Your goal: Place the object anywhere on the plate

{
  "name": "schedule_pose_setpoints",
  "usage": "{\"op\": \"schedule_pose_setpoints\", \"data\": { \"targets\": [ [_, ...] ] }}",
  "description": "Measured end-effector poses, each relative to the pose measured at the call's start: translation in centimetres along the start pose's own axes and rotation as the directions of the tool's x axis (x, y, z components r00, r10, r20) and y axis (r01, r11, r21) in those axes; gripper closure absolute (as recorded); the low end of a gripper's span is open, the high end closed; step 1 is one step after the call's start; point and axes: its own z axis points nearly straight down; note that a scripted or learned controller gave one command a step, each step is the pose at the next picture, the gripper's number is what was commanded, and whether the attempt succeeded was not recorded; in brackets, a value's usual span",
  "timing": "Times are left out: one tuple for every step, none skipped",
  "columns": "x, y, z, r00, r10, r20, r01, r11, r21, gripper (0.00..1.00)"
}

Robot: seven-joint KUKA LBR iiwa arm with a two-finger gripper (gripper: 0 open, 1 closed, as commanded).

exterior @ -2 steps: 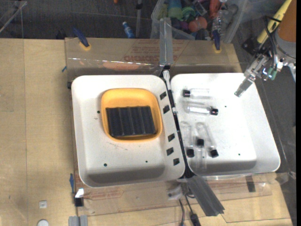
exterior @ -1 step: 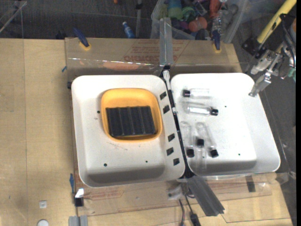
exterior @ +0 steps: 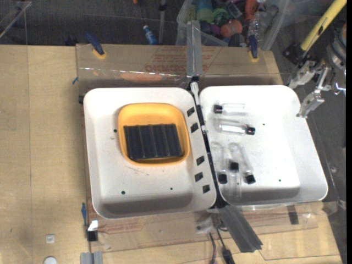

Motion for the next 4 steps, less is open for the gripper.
{"op": "schedule_pose_setpoints", "data": {
  "targets": [
    [0.3,0.0,3.3,0.940,-0.341,-0.002,0.341,0.940,-0.002,0.00],
    [-1.0,0.2,4.3,0.769,-0.640,0.003,0.640,0.769,0.000,0.00],
    [-1.0,0.2,3.2,0.553,-0.833,0.003,0.833,0.553,0.001,0.00],
    [-0.9,0.2,3.5,0.264,-0.965,0.003,0.965,0.264,0.000,0.00]
  ]
}}
